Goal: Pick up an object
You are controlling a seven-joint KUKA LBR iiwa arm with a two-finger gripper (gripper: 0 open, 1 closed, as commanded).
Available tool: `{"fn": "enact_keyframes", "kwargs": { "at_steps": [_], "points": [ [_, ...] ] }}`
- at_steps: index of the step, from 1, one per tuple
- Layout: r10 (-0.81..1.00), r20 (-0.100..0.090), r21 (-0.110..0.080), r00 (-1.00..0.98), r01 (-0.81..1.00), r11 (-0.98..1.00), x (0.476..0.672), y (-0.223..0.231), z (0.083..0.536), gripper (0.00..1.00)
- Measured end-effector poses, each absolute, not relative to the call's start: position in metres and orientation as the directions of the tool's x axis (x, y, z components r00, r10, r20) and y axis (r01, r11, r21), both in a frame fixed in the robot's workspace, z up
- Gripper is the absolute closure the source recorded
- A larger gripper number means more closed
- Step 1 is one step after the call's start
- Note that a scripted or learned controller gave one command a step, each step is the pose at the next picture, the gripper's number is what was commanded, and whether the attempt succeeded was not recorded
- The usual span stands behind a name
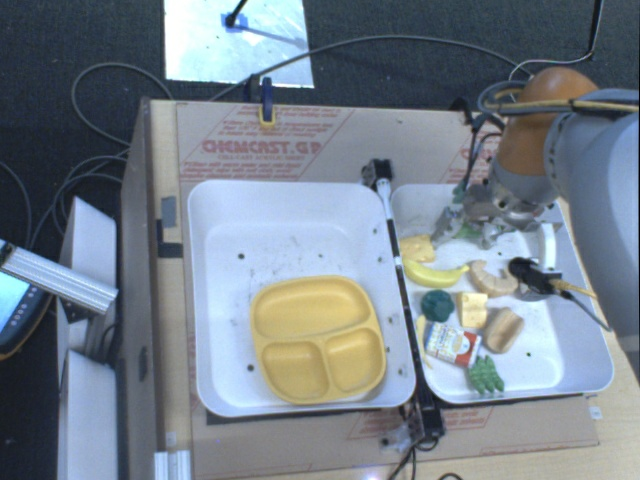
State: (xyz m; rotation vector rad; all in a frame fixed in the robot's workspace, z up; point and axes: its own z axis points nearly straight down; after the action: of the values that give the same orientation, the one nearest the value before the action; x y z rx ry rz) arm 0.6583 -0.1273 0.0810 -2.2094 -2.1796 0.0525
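While hand (468, 226) hovers, banana (436, 273) just below

Two white bins sat side by side on cardboard-topped bench (300, 138) printed with red lettering. Left bin (230, 218) held yellow divided tray (318, 338), three compartments, toward near side. Black clip (378, 173) at far end of seam between bins. Blue-yellow clamp (266, 101) on bench's far edge. Shiny metal sheet (235, 28) lay on dark floor beyond. Grey cables (110, 78) trailed across floor at left.
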Motion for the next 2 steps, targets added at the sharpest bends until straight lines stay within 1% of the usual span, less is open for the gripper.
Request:
{"fn": "enact_keyframes", "kwargs": {
  "at_steps": [1, 2],
  "points": [
    [1.0, -0.002, 0.004, -0.002, 1.0, 0.002, 0.65, -0.156, 0.14, 0.0],
    [1.0, -0.008, 0.019, -0.003, 1.0, 0.003, 0.66, -0.144, 0.104, 0.0]
  ]
}}
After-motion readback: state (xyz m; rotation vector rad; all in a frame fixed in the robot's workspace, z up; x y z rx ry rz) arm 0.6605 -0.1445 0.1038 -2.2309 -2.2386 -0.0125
